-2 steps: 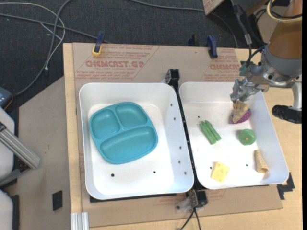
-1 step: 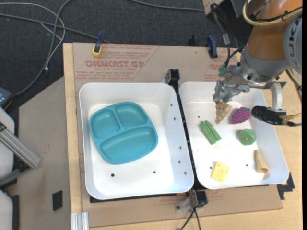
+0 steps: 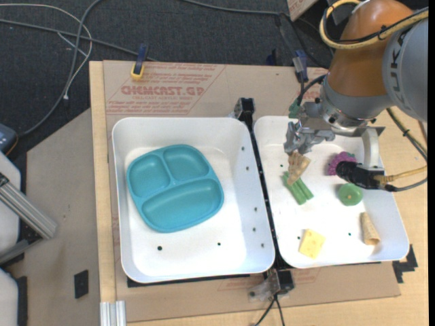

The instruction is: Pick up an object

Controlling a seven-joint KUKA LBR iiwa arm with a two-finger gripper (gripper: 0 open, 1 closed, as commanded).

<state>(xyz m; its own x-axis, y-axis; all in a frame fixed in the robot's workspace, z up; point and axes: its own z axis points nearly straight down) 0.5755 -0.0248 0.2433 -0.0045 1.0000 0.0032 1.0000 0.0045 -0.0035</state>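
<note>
My gripper (image 3: 296, 149) hangs over the upper left part of the right bin (image 3: 387, 250). Directly under its tip is a small tan piece (image 3: 298, 166), which touches the top end of a green block (image 3: 300, 191). Whether the tan piece is gripped or just lying under the tip is unclear from this angle. A purple object (image 3: 337, 161) lies to the right of the gripper, partly hidden by the wrist. Further right and lower sits a round green object (image 3: 350, 194). A yellow wedge (image 3: 312, 243) and a tan ridged piece (image 3: 369, 229) lie near the bin's front.
The left bin (image 3: 136, 257) holds a teal divided plate (image 3: 175, 187). A black clamp (image 3: 244, 107) sits at the top of the ridge between the two bins. The arm's grey and orange body covers the right bin's upper right corner.
</note>
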